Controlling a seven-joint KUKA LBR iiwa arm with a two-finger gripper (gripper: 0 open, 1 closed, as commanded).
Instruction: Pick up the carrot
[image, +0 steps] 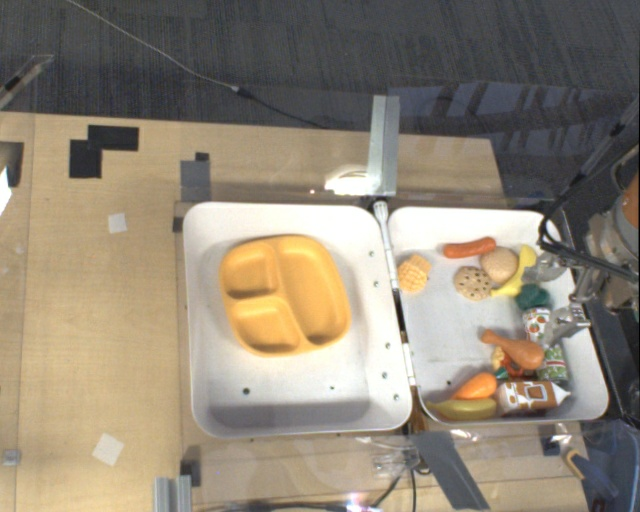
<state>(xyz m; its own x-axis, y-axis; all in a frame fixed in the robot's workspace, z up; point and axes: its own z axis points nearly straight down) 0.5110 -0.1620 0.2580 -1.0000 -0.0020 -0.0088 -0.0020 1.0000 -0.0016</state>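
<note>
Orange carrot (477, 385) lies near bin (430, 300) front edge.

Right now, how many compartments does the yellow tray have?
3. The yellow tray sits in the left bin: one compartment at its upper left, one at its lower left, one long one down its right side.

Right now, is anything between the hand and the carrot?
Yes. A drumstick lies between the hand and the carrot in the right bin, and a brown carton sits close at the carrot's right end. Nothing lies on top of the carrot.
</note>
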